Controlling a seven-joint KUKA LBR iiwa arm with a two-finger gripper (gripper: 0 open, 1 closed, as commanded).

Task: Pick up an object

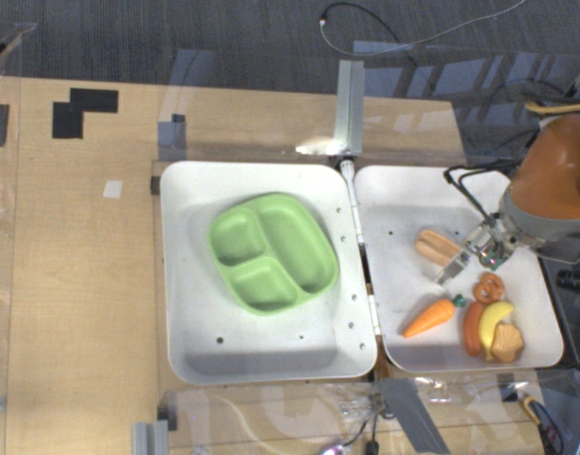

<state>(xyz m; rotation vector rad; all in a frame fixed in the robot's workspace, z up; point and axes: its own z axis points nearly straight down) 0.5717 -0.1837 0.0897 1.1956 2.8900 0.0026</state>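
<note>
- Claw [458,265] hangs low in the right bin [401,207], its fingers slightly apart with nothing between them, the tips just beside the bread roll.
- Left bin [181,254] holds a green divided plate [272,251] near its middle.
- Bread roll [434,245] lies in the right bin, left of the claw.
- Carrot [430,318] lies below it.
- Pretzel [489,285], sausage [472,328], banana [492,317] and a tan piece [506,343] cluster in the bin's near right corner.
</note>
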